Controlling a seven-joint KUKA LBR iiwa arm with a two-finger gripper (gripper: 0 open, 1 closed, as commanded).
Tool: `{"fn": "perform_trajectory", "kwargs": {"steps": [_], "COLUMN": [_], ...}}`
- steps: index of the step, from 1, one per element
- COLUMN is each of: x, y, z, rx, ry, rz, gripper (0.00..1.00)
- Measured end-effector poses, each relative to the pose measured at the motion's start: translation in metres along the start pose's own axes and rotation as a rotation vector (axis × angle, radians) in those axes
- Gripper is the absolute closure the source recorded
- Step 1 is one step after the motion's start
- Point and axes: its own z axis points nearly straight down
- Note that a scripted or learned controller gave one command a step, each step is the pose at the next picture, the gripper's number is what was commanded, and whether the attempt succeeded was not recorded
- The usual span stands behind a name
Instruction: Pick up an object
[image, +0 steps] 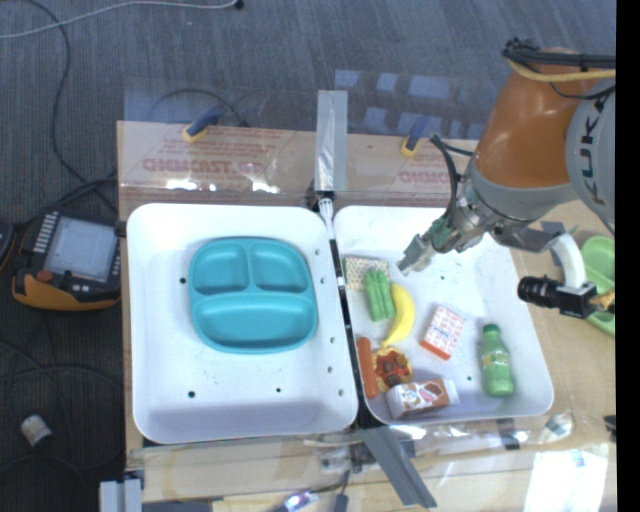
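Carton (420, 396) lies nearest, banana (402, 315) beyond; my hand (414, 258), grip state unclear, hovers above: approach step, next a descent onto one item.

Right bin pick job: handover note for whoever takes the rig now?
Gripper: over the upper part of the right bin, just above the banana; nothing visibly held.
Right bin holds: banana, green vegetable, small box, green bottle, carton, other small toys.
Left bin: blue divided plate.
Done: nothing picked.
Left: grasp and lift one object.
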Motion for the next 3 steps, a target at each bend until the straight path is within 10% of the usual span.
{"fn": "perform_trajectory", "kwargs": {"steps": [1, 2, 3], "x": [0.000, -0.029, -0.035], "y": [0.000, -0.060, -0.041], "z": [0.000, 0.103, 0.177], "rx": [0.000, 0.003, -0.005], "ry": [0.001, 0.002, -0.002], "rz": [0.000, 0.136, 0.101], "gripper": [0.00, 0.00, 0.00]}}
